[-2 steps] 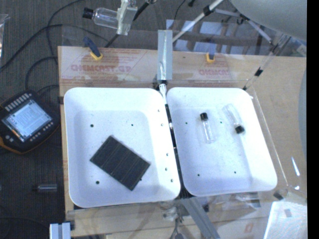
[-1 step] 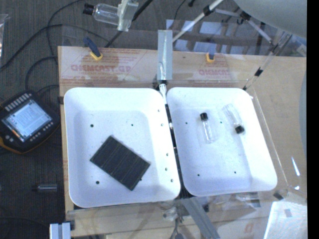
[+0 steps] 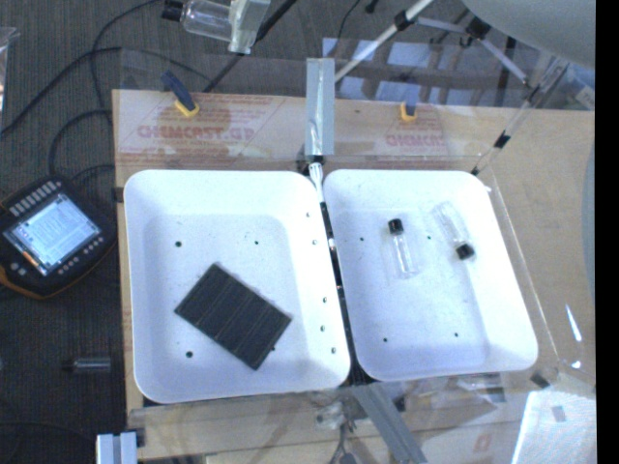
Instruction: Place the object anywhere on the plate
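Brown wood makes up the surface (image 3: 542, 211), and two white bins sit on it side by side. Around it we see dark floor, with black wires at the upper left of the frame and a small screen box (image 3: 50, 235) at the left edge.

We see the left bin (image 3: 145, 259) in the middle left of the frame. In it lies the plate (image 3: 232, 315), a dark flat thing with lines on it, turned at a slant. It sits in the lower part of that bin.

We see the right bin (image 3: 503, 288) in the middle right. Two small bottles lie in its upper part, each clear with a black cap. One (image 3: 400, 245) has its cap at the top. The other (image 3: 453, 230) has its cap at the bottom. They are near each other but not touching.

At the top of the frame, left of the middle, we see the pale end effector (image 3: 242, 15). It looks closed on a clear bottle (image 3: 205, 17) that lies sideways, with its black cap pointing left. This bottle is well apart from the plate.

A big grey part of the arm (image 3: 532, 3) is in the upper right corner.
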`<state>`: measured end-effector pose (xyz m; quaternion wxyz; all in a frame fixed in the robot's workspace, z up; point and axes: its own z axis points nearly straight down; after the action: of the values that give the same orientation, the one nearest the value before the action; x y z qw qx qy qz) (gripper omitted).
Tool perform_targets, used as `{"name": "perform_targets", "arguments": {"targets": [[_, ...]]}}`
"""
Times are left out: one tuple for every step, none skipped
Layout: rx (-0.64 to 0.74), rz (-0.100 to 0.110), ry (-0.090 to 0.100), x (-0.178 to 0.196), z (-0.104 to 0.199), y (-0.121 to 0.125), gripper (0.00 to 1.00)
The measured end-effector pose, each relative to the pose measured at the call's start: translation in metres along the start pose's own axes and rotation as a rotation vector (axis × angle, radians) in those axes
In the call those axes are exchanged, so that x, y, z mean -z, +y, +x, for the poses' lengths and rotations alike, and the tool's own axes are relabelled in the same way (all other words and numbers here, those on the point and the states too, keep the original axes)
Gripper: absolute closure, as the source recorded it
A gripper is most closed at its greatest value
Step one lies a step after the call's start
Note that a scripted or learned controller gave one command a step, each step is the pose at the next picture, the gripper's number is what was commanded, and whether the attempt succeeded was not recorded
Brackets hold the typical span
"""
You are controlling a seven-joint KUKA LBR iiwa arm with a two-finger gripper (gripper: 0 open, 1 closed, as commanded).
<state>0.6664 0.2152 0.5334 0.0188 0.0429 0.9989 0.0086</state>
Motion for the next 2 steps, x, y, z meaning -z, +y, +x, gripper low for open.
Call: {"name": "perform_targets", "arguments": {"targets": [[-0.001,-0.002,-0.004,0.0098,-0.0011,0.0005,1.00],[-0.001,-0.003,-0.008,0.0197,-0.0023,0.0010,1.00]]}}
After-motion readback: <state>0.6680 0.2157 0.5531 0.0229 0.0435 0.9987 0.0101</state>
